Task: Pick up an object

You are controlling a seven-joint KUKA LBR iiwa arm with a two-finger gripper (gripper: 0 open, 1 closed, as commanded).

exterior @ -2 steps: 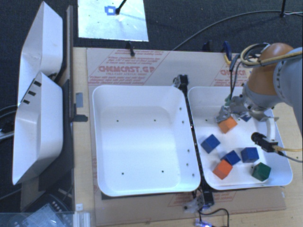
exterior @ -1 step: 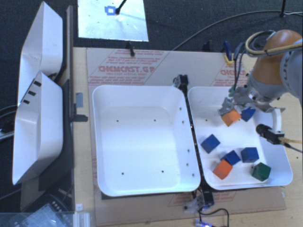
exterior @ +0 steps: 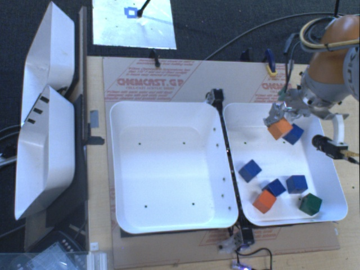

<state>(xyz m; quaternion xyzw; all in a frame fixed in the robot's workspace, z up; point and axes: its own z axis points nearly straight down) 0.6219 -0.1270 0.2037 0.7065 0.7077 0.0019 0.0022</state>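
One orange block [exterior: 279, 129] right under the claw [exterior: 277, 117], grip state unclear.

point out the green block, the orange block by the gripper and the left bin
green cube-shaped block [exterior: 310, 203]: camera view, on its top face, near the right bin's lower right corner
orange cube-shaped block [exterior: 279, 129]: camera view, on its visible face, just below the gripper
left shallow white bin [exterior: 169, 151]: camera view, on its bare floor
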